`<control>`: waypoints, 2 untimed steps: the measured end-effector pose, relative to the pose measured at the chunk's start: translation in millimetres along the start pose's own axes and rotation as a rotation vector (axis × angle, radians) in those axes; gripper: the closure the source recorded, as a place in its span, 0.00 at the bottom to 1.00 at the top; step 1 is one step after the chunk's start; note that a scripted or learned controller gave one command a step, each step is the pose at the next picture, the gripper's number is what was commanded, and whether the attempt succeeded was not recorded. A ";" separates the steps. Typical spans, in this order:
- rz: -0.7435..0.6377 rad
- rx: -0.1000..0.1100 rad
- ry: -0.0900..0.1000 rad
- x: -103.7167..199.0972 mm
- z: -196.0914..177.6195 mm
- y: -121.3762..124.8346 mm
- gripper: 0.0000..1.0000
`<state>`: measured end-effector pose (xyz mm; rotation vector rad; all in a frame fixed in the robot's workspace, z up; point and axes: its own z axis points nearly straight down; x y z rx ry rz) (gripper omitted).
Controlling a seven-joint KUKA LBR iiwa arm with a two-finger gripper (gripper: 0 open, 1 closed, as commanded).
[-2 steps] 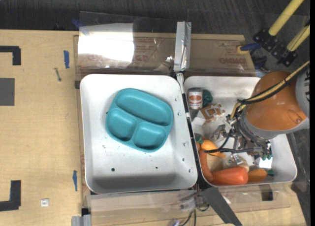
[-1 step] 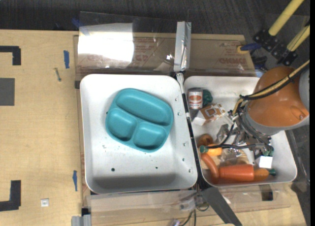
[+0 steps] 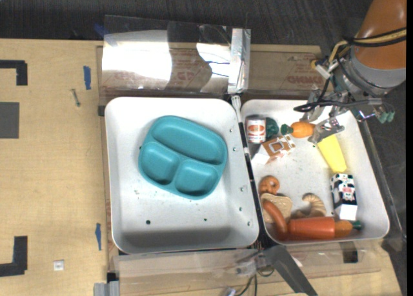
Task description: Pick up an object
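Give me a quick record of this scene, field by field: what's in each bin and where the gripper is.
left bin: teal divided plate
right bin: small can, orange carrot, yellow block, milk carton, hot dog, pretzel
gripper: over the far part of the right bin, near the carrot and the yellow block
gripper fingers: cannot tell if open or shut
held object: none visibly held
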<state>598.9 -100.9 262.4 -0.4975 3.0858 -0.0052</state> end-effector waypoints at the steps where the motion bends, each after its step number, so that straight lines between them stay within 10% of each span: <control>1: 0.215 -0.001 0.001 -43.9 -87.9 17.8 1.00; 2: 0.022 -0.009 0.015 -80.9 18.9 62.0 1.00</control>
